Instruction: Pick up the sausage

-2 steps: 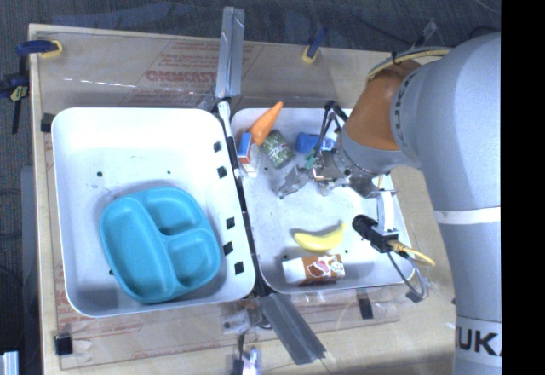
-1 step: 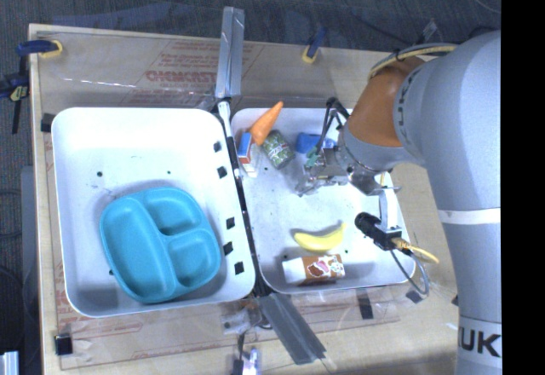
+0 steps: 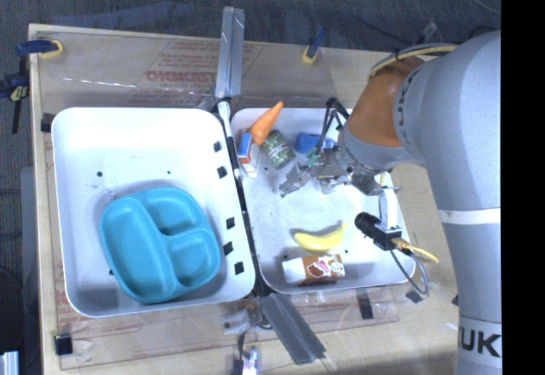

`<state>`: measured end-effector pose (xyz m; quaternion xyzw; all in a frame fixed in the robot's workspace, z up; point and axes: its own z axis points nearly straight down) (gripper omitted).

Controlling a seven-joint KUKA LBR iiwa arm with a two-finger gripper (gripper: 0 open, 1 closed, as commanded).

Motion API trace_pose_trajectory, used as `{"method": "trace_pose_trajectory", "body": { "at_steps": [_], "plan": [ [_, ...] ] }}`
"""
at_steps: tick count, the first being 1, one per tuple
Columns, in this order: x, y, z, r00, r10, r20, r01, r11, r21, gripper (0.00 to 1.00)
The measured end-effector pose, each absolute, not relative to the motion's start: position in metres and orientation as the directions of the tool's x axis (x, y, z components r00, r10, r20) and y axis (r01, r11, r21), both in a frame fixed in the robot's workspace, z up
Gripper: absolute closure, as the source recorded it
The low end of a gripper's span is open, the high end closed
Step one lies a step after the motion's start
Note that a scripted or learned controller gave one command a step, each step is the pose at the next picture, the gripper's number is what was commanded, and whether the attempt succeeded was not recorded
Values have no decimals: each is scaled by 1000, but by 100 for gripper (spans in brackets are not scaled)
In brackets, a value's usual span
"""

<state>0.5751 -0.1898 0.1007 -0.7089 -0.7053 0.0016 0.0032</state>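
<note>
A short reddish-brown piece with a white end [image 3: 317,268], which looks like the sausage, lies along the front wall of the right bin [image 3: 266,262]. My gripper [image 3: 296,179] reaches in from the right and hangs low over the middle of that bin, well behind the sausage and apart from it. A yellow banana [image 3: 319,237] lies between the gripper and the sausage. The grey arm with its orange band [image 3: 379,113] covers the bin's right side.
An orange carrot [image 3: 267,121], a green can [image 3: 276,147] and a blue object [image 3: 307,143] crowd the right bin's back, close to the gripper. A small red and blue item [image 3: 244,148] sits by the divider. The left bin [image 3: 128,135] holds a blue compartment tray [image 3: 162,242].
</note>
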Motion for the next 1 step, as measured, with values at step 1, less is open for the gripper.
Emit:
{"method": "trace_pose_trajectory", "body": {
  "at_steps": [1],
  "plan": [
    [489,-169,91,28,1000,1,1000,-28,-3,0]
  ]
}}
